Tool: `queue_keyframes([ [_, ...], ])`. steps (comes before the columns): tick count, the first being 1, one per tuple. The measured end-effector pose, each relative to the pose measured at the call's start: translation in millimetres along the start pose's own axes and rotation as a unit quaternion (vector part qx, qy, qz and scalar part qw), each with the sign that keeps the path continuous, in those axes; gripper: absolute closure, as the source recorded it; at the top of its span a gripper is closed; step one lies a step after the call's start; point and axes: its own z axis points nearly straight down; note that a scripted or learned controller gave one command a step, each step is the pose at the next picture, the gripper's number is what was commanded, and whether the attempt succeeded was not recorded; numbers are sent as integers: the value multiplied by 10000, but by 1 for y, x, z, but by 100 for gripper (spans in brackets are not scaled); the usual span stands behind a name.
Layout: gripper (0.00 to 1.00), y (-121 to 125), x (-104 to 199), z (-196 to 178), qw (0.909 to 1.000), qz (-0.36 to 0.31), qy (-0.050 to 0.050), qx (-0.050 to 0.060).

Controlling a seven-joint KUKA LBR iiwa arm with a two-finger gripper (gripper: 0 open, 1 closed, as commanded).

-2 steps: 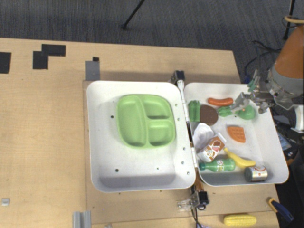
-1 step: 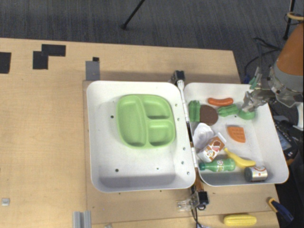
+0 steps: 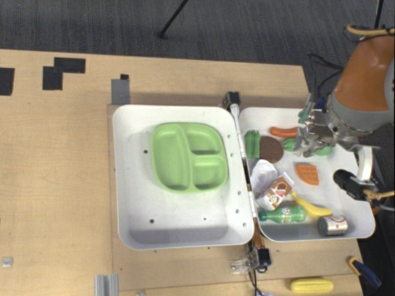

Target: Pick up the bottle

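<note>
Down at the very bottom of the frame a yellow corn cob (image 3: 311,285) sits on the bench, outside the bins. Just above it, along the lower edge of the right bin (image 3: 368,228), lies the bottle (image 3: 282,215): green, on its side, white cap pointing left, with a label round the middle. It's pretty boxed in, with a banana (image 3: 311,206) touching its upper right, a small can (image 3: 332,226) just right of that and a snack packet (image 3: 276,193) right above. Further up are an orange wedge (image 3: 307,174), a brown disc (image 3: 270,148), a green block (image 3: 252,144) and a hot dog (image 3: 284,131). The gripper (image 3: 311,137) hangs over the bin's upper right part, well away from the bottle; can't tell how wide the claw is. The left bin (image 3: 133,227) has a green divided tray (image 3: 189,156).
</note>
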Motion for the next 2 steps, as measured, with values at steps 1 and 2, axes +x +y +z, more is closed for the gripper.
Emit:
queue_keyframes([
  [1,100,-66,57,-15,9999,102,1,2],
  [2,100,-70,106,-16,9994,-355,-2,-1],
])
